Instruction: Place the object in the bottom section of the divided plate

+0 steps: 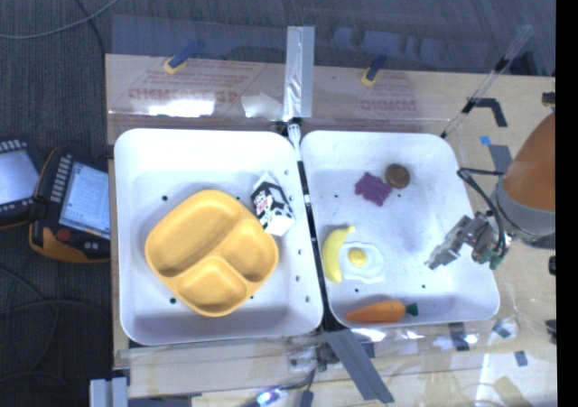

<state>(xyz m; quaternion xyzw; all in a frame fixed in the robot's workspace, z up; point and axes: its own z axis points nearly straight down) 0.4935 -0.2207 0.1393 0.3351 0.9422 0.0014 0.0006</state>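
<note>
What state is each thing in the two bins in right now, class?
Yellow divided plastic plate: left bin, all sections bare.
Black-and-white carton: tilted at plate's upper right edge.
Yellow toy banana: flat, touching fried egg.
Toy fried egg: flat.
Orange toy carrot: lying flat.
Purple toy piece: flat.
Brown round piece: flat.
Gripper: over right bin, holding nothing.

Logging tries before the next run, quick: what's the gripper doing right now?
Gripper: over the right bin, nothing between its fingers; open or shut cannot be told.

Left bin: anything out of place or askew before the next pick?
One thing: the small black-and-white carton lies tipped on its side against the bin's right wall, just off the yellow divided plate's upper right rim. The plate itself sits turned at an angle in the bin.
</note>
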